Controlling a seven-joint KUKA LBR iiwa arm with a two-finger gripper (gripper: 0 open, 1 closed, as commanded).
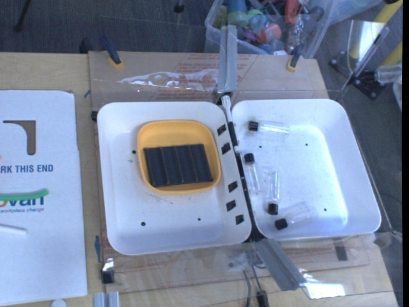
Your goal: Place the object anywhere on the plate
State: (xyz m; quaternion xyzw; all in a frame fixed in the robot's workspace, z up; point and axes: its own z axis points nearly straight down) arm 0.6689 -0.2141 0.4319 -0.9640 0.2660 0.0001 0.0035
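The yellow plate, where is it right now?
The yellow plate sits in the left white bin of the camera view, near the divider between the bins, with a dark ridged block lying on it.

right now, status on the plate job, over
Yellow plate in left bin, dark ridged block on it. Clear vials scattered in right bin, black caps. Path to plate open.

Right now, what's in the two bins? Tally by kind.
Left bin:
yellow plate: 1
dark ribbed block, lying on the plate: 1
Right bin:
clear vials with black caps: 4, as best I can tell; they are see-through against the white
Total: 6
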